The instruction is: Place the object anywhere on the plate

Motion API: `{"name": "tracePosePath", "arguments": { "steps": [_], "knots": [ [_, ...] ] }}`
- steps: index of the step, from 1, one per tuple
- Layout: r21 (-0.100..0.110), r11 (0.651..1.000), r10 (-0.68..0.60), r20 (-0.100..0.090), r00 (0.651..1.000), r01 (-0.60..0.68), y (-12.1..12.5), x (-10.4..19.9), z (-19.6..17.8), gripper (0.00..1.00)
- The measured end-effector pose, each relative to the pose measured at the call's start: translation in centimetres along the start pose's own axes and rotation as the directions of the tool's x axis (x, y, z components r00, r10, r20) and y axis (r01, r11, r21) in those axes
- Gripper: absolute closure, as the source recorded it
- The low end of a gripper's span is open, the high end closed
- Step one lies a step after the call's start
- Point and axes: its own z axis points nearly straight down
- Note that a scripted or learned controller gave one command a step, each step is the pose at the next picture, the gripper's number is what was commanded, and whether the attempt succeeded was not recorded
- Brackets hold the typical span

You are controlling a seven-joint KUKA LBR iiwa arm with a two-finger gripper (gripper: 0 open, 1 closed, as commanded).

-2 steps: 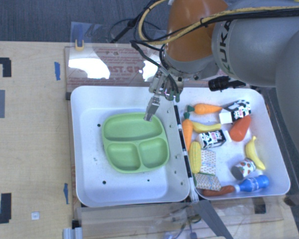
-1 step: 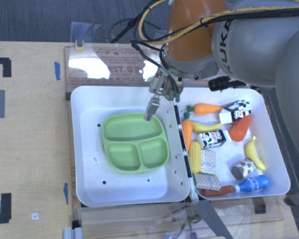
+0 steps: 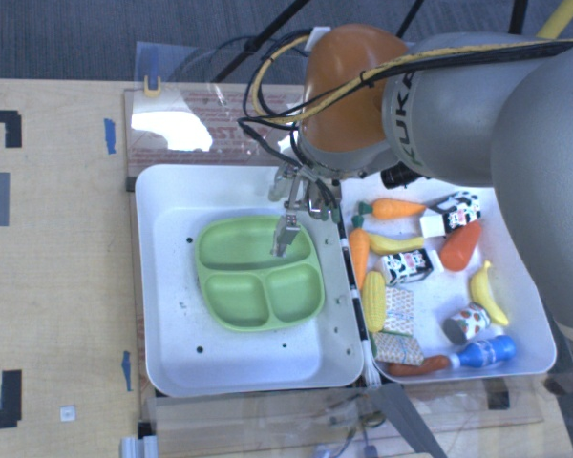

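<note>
Item 1. My pincer (image 3: 285,239), metal, two-fingered, hanging from the grey arm with its orange band (image 3: 349,89): poised low over the left bin. Whether it is open or closed I cannot tell, as the view is too slanted and small, nor can I make out any load in it.

Item 2. Light green plastic plate with three compartments (image 3: 258,299): lies flat in the middle of the shallow white left bin (image 3: 172,256). My pincer is above the right end of its long upper compartment. I judge this a sensible spot, since any compartment counts as "on the plate".

Item 3. Shallow white right bin (image 3: 530,322), stock of small toys:
- orange toy carrot (image 3: 398,209), near the top
- second orange carrot (image 3: 360,256), along the wall shared with the left bin
- yellow corn cob (image 3: 373,301), just below that carrot
- yellow banana (image 3: 487,294), toward the right side
- blue bottle (image 3: 485,353), at the lower edge

Item 4. The task's object: I cannot tell which one it is. Every candidate I can identify lies in the right bin, apart from the plate.

Status, my judgement: I am either at the release point or hovering without a load. The placing is not yet confirmed
</note>
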Motion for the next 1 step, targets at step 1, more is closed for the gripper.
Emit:
{"name": "tracePosePath", "arguments": {
  "steps": [1],
  "knots": [
    [-0.002,0.997,-0.08,0.006,0.997,0.08,5.86,-1.12,-2.77,0.0]
  ]
}}
